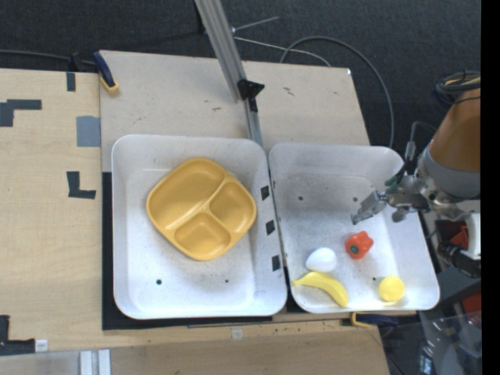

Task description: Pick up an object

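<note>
**End effector over the right bin, nothing grasped**

Your arm (457,143) comes in from the right, orange band above the wrist. The end effector (366,211) sits over the right bin (312,170), near that bin's right wall, pointing left and a bit down. Fingers (369,208) are too small and blurred to read; you can't tell whether they are released or clenched. Nothing shows between them.

Candidate objects, all in the right bin's near half:
- red-orange pepper-like toy (359,244), just below the end effector tip, close but whether touching is unclear.
- white egg-shaped object (320,259), left of the red toy, apart from it.
- yellow banana (323,287), lying flat just beneath the white object, seems to touch it.
- yellow lemon-like ball (391,289), near the bin's near right corner, apart from the banana.

Left bin (129,233) holds one yellow divided plate (201,208), three compartments, roughly in the middle, lying flat and turned at an angle.

Both bins sit side by side, touching edges, on the tabletop (47,209). A grey metal rail (223,41) runs from the top down to the seam between the bins. A blue and yellow clamp (105,72) rests at the far left corner of the board behind the bins. Thin cables (375,73) loop on the dark floor behind the right bin.
</note>
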